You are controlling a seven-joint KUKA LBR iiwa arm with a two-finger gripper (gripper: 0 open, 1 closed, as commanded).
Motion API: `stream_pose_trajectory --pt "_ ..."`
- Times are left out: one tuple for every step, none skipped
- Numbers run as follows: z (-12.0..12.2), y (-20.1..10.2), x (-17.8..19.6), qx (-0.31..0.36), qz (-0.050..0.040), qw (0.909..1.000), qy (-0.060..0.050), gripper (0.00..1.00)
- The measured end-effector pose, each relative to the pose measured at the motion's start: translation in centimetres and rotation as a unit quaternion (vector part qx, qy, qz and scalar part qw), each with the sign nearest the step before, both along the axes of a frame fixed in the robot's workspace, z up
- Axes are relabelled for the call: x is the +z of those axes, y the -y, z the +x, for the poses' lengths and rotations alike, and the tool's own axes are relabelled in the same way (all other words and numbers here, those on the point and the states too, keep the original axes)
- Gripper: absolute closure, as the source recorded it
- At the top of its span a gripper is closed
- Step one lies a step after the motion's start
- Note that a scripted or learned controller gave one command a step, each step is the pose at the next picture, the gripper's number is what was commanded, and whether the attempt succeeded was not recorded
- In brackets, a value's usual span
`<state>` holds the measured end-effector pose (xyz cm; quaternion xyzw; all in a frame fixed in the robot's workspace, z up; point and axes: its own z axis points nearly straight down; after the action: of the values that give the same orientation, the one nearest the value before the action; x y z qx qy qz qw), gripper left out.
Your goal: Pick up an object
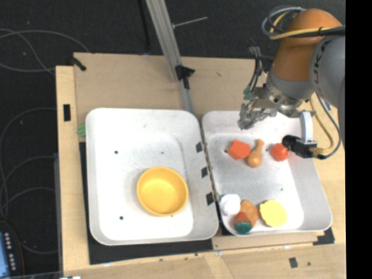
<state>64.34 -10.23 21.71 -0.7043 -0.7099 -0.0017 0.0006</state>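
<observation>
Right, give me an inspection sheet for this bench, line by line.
Surface: tan bench bearing left bin and right bin.
Job's things: right bin holds orange block, tan pear-shaped piece, red piece, white ball, carrot-like piece, yellow disc.
Clutter: yellow bowl in left bin.
Grippers: gripper over right bin's far edge, nothing seen between its fingers.
Cables: loops atop arm; thin wires on the dark floor at left.
Surroundings: metal rail slanting across the bench.
</observation>
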Motion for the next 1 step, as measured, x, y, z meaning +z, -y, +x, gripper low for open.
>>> stream_pose_trajectory --pt "-1.12 -5.46 -0.12 -0.002 -0.0008 1.0 0.0 1.0"
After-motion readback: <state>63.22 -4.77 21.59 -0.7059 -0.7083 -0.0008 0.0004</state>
